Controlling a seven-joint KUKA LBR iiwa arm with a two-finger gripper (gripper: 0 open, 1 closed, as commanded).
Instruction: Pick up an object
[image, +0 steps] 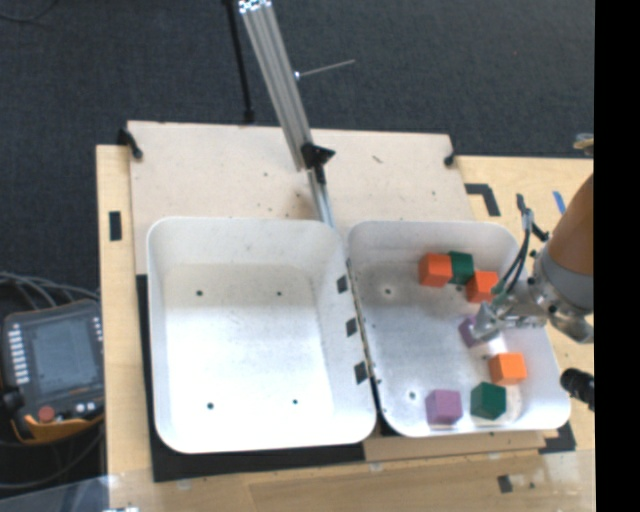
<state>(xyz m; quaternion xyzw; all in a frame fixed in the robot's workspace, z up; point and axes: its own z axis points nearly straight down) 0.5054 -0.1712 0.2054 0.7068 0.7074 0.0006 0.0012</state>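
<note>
**Observer:** Start nearest the camera. What lies around you in the right bin (400, 250)?

**Arm:** Along that bin's near wall sit a purple block (443, 406) and a dark green block (488, 400), side by side. A little farther in, an orange block (508, 367) lies just beside my gripper (487, 327). Right at my gripper is a small purple piece (467, 331), touching or nearly so. Toward the bin's far wall there is a cluster: an orange cube (435, 269) against a green cube (461, 265), and another orange cube (481, 285) next to them.

**Observer:** Which step are you on?

**Arm:** I judge it the approach or grasp. I am low over the right bin, by the small purple piece, which looks like my target.

**Observer:** Are your fingers closed on it?

**Arm:** I cannot tell; the view is too coarse at my tip to show how they stand, or whether the piece is between them.

**Observer:** And the piece itself?

**Arm:** Small, pale purple, partly hidden by me, its shape unclear.

**Observer:** Next?

**Arm:** Probably a firm closure centred on it, then a straight lift clear of the orange block nearby.
</note>
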